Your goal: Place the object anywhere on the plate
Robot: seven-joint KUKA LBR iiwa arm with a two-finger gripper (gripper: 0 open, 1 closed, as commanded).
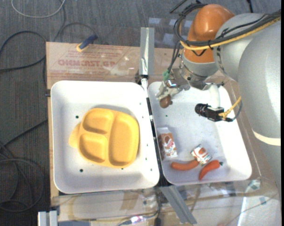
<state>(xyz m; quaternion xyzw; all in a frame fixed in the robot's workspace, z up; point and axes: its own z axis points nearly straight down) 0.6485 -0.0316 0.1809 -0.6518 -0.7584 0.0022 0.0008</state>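
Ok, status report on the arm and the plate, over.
Gripper over right bin's far-left corner, small brown object at its tip, hold unconfirmed. Yellow plate in left bin. Nothing in the way.
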